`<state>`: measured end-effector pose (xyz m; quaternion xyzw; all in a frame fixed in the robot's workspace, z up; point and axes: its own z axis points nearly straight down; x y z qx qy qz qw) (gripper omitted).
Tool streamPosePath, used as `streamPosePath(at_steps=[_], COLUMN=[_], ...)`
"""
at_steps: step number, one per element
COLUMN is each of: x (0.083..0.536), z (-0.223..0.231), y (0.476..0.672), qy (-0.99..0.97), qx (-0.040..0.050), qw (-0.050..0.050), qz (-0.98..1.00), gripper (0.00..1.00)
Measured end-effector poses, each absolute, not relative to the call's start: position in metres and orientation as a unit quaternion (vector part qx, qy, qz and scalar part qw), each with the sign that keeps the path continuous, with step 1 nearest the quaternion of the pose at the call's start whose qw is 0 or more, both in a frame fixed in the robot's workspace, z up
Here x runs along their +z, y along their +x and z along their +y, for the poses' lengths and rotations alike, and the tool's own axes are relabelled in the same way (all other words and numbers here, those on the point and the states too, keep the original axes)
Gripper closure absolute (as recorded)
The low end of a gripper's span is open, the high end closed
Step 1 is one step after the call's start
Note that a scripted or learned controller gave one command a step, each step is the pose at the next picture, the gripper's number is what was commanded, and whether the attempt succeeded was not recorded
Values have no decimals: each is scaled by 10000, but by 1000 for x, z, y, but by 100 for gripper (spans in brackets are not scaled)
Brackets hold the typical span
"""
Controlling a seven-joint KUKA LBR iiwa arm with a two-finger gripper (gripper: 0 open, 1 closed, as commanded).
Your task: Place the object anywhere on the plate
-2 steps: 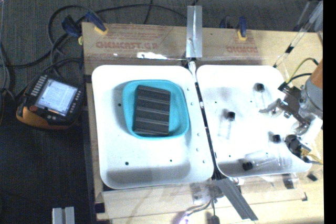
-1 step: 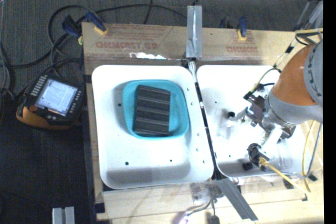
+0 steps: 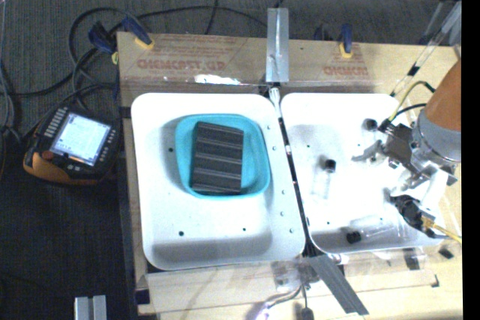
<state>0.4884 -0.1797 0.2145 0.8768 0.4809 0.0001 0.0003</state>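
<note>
Although we read from the left, the lines below start outside the bins.
Handheld screen (image 3: 75, 140): we see it lit on the floor, left of the worktop (image 3: 225, 60).
Left bin (image 3: 150, 183): holds a blue plate (image 3: 259, 161), and a dark ribbed block (image 3: 218, 157) already lies on it, roughly centred.
Right bin (image 3: 330, 213): holds small clear vials, one near the middle (image 3: 327, 163) and one by the front wall (image 3: 360, 230).
Pincer (image 3: 397, 161): sits at the right bin's far side, well apart from the plate; we cannot tell its state.
Risk: we judge the block safe unless the arm sweeps back left and nudges it off.
</note>
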Motion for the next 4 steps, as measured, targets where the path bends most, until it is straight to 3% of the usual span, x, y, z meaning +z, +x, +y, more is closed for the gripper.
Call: streamPosePath(at_steps=[1, 2, 3, 4], x=[153, 279, 214, 265], z=[-106, -135, -56, -116], y=[483, 484, 483, 483], qy=[9032, 8609, 9132, 9191], qx=[-23, -16, -22, -21], qw=[-17, 12, -7, 8], qz=[4292, 5087, 4075, 3941], gripper=[0, 0, 0, 0])
